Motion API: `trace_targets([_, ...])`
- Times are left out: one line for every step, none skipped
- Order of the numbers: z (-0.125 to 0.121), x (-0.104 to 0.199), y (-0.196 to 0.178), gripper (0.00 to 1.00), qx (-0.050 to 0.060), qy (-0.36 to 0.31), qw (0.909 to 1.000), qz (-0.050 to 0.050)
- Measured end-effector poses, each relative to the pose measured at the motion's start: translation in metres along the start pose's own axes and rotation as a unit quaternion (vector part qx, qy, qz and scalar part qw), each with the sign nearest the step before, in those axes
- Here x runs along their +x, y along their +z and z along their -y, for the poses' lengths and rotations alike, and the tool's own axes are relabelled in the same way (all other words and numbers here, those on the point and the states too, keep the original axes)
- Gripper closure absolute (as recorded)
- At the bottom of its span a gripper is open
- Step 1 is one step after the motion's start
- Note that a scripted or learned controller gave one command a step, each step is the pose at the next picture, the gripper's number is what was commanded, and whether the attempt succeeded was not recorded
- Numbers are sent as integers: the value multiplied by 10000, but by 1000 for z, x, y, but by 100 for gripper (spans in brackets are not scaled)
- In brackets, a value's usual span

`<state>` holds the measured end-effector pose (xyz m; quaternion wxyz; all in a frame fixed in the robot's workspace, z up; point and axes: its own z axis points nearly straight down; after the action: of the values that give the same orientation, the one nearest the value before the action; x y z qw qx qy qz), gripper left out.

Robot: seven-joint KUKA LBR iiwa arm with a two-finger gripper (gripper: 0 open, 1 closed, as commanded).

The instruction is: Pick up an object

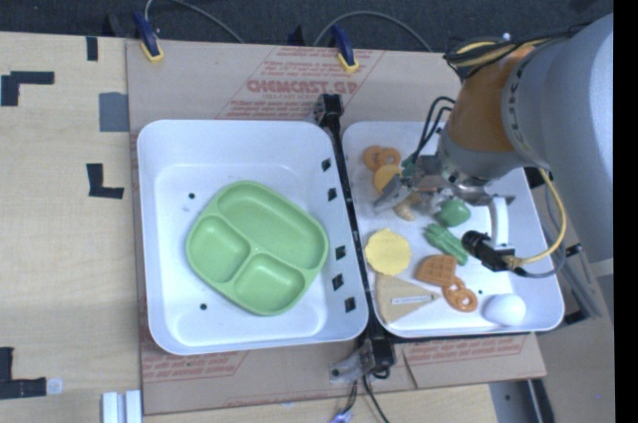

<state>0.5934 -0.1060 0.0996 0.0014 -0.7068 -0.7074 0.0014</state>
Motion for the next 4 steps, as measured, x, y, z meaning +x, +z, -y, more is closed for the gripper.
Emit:
trace_targets([-70,11,14,0,41,10,10000,-15])
trace_targets([-70,10,4,100,42,4,10000,-2])
trace_targets([-69,10,4,0,43,5,10000,3])
trace_targets([-75,11,3,0,-14,-3,10000,7])
